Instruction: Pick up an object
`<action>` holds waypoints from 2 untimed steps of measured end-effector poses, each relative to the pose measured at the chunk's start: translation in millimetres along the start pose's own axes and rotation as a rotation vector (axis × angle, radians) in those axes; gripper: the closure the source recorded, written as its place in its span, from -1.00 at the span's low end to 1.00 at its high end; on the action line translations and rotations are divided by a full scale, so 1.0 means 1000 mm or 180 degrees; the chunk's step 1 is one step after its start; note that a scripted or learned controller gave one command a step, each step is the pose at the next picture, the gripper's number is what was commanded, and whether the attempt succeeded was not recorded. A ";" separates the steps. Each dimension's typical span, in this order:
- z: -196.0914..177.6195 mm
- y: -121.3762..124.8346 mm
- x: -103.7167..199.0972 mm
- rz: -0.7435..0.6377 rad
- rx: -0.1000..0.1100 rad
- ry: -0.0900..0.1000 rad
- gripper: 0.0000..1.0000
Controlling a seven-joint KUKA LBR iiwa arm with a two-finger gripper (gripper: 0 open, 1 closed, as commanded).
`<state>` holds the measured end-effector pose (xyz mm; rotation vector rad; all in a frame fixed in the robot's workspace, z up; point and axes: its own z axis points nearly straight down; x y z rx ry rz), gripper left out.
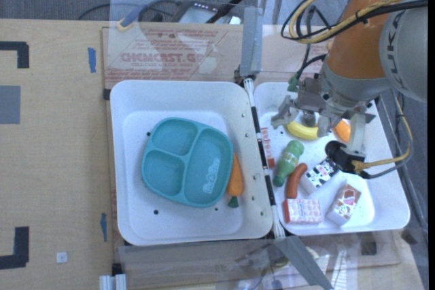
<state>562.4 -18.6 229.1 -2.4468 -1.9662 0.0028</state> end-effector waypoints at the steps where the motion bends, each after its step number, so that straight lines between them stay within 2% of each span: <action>1: 0.045 0.022 -0.055 0.0001 -0.0001 -0.0002 -1.00; 2: 0.143 0.064 -0.105 -0.0306 -0.0018 -0.0002 -1.00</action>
